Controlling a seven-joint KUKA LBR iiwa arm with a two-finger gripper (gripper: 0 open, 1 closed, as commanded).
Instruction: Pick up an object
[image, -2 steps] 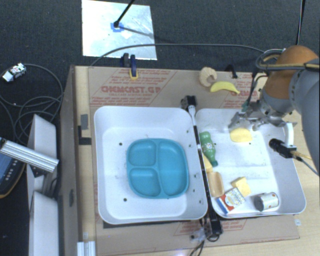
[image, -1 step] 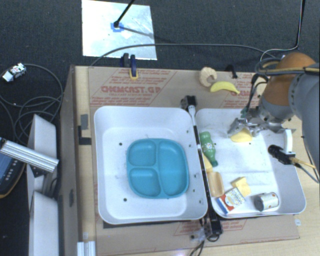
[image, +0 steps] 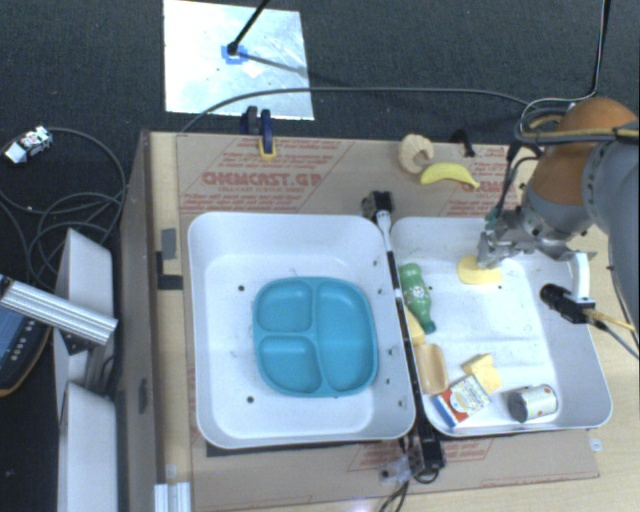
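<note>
Worktop (image: 300, 175): brown board, red lettering.
Floor (image: 70, 60): dark carpet, cables.
Tool (image: 490, 255): over yellow piece (image: 478, 272), right bin (image: 560, 345); state unclear.

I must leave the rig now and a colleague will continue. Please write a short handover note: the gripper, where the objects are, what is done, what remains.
Gripper: low in the right bin, at the far end, directly over or on the flat yellow piece. Whether its fingers are open or shut cannot be seen.

Right bin also holds: green bottle along the left wall, tan block, yellow cube, red-and-white packet, metal can.

Left bin: blue divided plate.

On the bench behind the bins: banana.

Done: the arm has reached an object. Left: no lift is visible; nothing is confirmed as held.
</note>
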